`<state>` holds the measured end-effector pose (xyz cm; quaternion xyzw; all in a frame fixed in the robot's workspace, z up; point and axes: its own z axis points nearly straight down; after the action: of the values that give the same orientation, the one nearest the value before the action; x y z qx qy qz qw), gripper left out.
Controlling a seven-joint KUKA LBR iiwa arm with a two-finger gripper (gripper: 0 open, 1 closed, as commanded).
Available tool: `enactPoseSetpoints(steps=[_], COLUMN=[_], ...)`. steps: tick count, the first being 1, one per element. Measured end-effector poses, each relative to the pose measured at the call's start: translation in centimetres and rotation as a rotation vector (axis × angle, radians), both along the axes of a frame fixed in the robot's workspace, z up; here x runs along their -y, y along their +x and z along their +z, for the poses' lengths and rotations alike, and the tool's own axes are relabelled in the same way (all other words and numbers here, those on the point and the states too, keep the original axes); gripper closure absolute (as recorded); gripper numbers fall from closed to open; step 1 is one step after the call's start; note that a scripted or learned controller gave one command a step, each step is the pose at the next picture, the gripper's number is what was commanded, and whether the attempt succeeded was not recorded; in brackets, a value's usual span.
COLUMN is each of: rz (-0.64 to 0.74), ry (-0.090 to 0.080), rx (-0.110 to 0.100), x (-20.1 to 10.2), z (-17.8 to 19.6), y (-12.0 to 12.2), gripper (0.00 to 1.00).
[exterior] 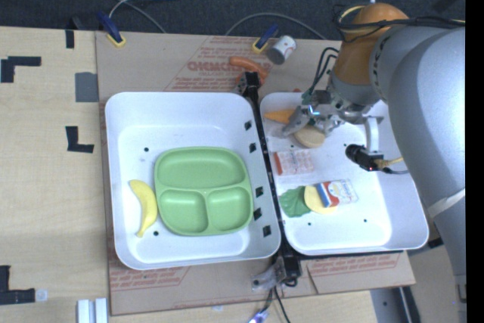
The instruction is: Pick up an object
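Hovering low in the right bin (393,234), the gripper (311,117) should centre over the tan round object (310,138) before closing; I cannot tell how its jaws stand.

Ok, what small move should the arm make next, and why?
Probably a short straight descent. The gripper sits in the right bin just above the tan round piece, beside the orange piece, and nothing is visibly between its fingers yet.
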<state>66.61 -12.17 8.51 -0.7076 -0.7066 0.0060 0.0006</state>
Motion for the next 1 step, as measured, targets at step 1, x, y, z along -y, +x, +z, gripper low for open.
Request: enactPoseSetpoints(steps=[1], rz=[0.001], ry=[0.003], rx=[0.000], x=[-0.15], z=[0.96], y=[0.03], gripper=[1.00])
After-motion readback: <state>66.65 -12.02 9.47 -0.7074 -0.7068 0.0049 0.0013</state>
